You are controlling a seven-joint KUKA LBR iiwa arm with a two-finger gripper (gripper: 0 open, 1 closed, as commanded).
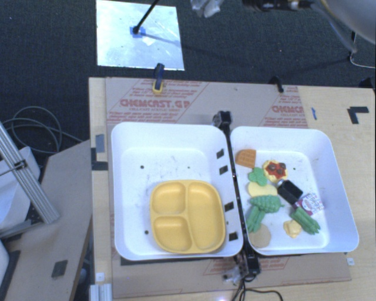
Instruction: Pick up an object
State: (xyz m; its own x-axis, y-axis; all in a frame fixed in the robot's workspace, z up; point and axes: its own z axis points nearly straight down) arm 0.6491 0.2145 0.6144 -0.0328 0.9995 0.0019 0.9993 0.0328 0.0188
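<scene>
The right bin holds several toy food pieces: an orange bread slice, a yellow and red piece, a black block, a pink and white packet, green vegetables and a tan round piece. In the left bin lies a yellow divided plate. My gripper is a blurred grey shape at the top edge of the camera view, far beyond both bins and high above the floor. The grey arm runs off at the top right.
A clamp bar joins the two bins along their shared wall. A silvery sheet lies on the dark floor beyond the bench. Cables and a metal rail sit at the left.
</scene>
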